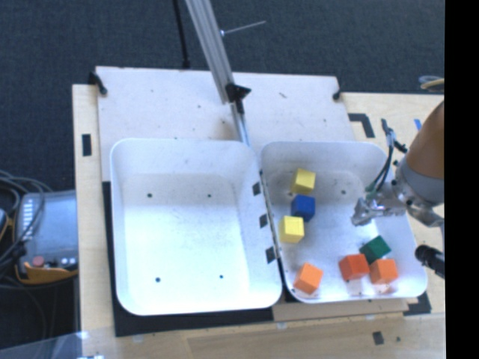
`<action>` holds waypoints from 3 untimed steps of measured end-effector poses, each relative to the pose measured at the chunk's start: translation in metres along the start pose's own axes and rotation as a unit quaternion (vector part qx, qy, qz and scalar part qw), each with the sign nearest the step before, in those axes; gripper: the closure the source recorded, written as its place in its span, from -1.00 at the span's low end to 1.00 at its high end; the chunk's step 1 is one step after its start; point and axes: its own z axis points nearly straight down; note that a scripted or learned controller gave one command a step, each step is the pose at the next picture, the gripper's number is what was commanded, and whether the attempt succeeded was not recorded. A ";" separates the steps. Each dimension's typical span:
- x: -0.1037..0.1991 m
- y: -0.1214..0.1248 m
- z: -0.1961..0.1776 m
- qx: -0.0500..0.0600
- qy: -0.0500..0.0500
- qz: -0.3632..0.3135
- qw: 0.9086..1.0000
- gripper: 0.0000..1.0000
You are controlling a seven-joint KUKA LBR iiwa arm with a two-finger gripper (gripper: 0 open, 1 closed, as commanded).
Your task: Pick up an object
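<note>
Right of centre, the right bin [329, 154] holds seven blocks: a yellow block [304, 180] touching a blue block [303, 206], a second yellow [292, 229] just below, an orange block [308, 277] near the lower rim, and a green block [375, 248] beside two orange-red blocks [367, 268] at lower right. No writing is legible anywhere. Gripper [364, 212] hangs near the right wall, above the green block; finger state cannot be told. Open floor lies mid-bin. Left bin [120, 200] offers wide room
</note>
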 end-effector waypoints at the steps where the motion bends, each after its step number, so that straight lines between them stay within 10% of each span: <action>1: -0.007 0.002 -0.045 0.000 0.000 0.001 1.000 1.00; 3: 0.046 0.026 -0.061 0.003 0.002 -0.002 1.000 1.00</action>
